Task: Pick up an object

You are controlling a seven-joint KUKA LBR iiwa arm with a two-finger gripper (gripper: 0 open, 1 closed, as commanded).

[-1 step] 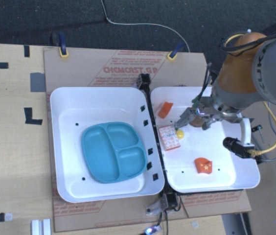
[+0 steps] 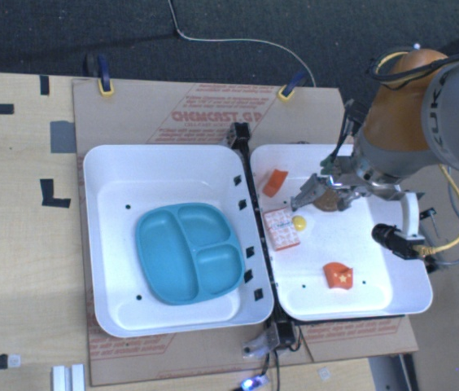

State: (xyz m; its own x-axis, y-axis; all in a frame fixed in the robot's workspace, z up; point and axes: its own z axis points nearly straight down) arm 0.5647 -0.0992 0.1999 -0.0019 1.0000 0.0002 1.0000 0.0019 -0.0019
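Note:
In the right bin [image 2: 392, 296] lie an orange block [image 2: 274, 182], a pink-and-white patterned card [image 2: 281, 229], a small yellow ball [image 2: 299, 222] and a red object [image 2: 338, 275]. My gripper [image 2: 314, 194] hangs low over the bin's middle, just above and right of the yellow ball. Its fingers [image 2: 303, 198] point left and stand apart, with nothing between them. A brown round thing [image 2: 327, 202] sits right by the gripper's body, partly hidden by it.
The left bin [image 2: 103, 186] holds a blue divided plate [image 2: 189, 251]. A black divider [image 2: 250, 210] runs between the bins. The arm's orange band [image 2: 400, 108] and grey body cover the right bin's far right corner. A black cable fitting [image 2: 396, 241] hangs over the right side.

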